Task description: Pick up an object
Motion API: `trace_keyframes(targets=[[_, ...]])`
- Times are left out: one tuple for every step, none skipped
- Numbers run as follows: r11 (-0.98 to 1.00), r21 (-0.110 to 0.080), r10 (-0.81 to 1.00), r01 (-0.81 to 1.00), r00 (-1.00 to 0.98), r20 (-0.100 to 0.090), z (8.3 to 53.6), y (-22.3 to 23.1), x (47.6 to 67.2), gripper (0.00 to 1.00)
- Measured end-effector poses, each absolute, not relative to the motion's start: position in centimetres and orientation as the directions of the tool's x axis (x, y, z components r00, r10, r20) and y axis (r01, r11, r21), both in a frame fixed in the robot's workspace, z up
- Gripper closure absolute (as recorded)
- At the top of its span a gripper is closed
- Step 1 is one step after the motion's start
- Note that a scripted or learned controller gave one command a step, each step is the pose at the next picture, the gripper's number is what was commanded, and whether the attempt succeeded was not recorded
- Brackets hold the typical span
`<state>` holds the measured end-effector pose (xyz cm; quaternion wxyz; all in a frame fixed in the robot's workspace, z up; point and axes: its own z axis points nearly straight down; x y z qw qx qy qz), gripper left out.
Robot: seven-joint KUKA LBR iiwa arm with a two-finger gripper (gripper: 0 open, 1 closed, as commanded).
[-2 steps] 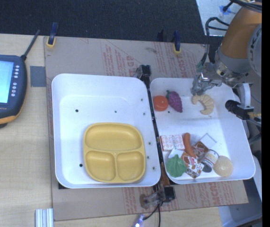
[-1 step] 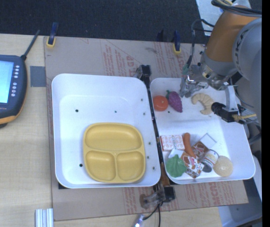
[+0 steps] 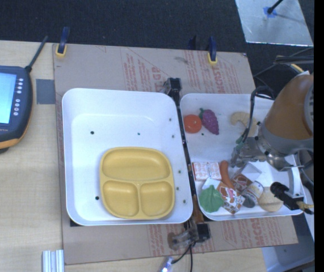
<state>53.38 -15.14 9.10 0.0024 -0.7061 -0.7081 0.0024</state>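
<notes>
Starting nearest, you have a glossy yellow three-compartment tray (image 3: 137, 182) in the left bin (image 3: 76, 152). Crowding the right bin's (image 3: 224, 103) near end: green leaf (image 3: 210, 199), orange carrot (image 3: 226, 174), wrapped packets (image 3: 206, 169). Farther back, round tomato (image 3: 193, 123), knobbly purple grapes (image 3: 210, 120). Your pincer (image 3: 242, 153) hangs over the clutter; grip cannot be judged.
</notes>
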Motion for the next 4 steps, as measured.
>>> trace_keyframes(targets=[[0.004,0.001,1.000,1.000,-0.004,-0.002,17.8,-18.3,63.9,0.00],[0.005,-0.005,1.000,1.000,-0.005,0.000,9.1,-13.7,65.6,0.00],[0.001,-0.004,1.000,1.000,-0.001,-0.001,10.4,-21.3,57.2,0.00],[0.003,-0.001,1.000,1.000,-0.003,0.000,13.1,-21.2,65.7,0.00]])
